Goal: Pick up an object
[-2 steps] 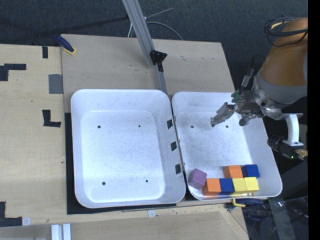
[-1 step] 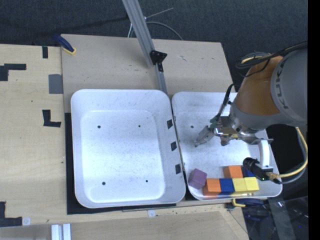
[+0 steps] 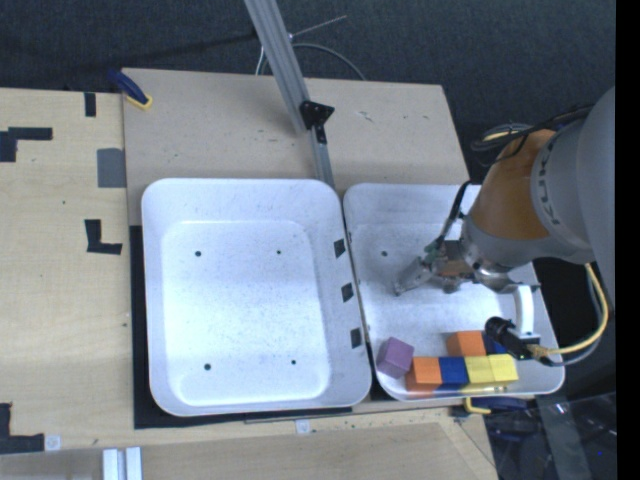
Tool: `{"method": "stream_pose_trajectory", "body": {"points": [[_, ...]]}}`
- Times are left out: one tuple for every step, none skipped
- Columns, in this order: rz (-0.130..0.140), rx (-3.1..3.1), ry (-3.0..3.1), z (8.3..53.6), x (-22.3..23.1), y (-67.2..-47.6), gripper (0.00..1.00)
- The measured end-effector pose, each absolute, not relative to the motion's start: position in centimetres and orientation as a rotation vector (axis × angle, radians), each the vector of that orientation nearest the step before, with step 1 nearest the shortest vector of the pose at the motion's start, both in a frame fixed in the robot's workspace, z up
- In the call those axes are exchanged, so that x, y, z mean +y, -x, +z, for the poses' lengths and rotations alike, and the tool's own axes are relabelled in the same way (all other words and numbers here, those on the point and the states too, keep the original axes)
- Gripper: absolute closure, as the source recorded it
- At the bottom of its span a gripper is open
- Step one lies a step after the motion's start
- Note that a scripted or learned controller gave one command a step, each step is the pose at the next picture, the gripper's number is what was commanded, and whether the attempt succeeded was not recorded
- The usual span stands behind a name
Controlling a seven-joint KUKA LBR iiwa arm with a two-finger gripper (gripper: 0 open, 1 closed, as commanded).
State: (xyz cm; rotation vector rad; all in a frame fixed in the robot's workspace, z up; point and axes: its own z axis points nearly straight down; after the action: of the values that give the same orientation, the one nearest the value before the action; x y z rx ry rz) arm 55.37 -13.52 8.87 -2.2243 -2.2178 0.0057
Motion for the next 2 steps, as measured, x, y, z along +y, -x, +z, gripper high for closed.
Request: {"method": "stream_pose_trajectory", "body": {"points": [[-0.002,-2.228,2.214,9.2,-9.1,-59.0,0.00],[-0.005,-2.225,2.223,19.6,-8.5,-55.2,0.00]]}}
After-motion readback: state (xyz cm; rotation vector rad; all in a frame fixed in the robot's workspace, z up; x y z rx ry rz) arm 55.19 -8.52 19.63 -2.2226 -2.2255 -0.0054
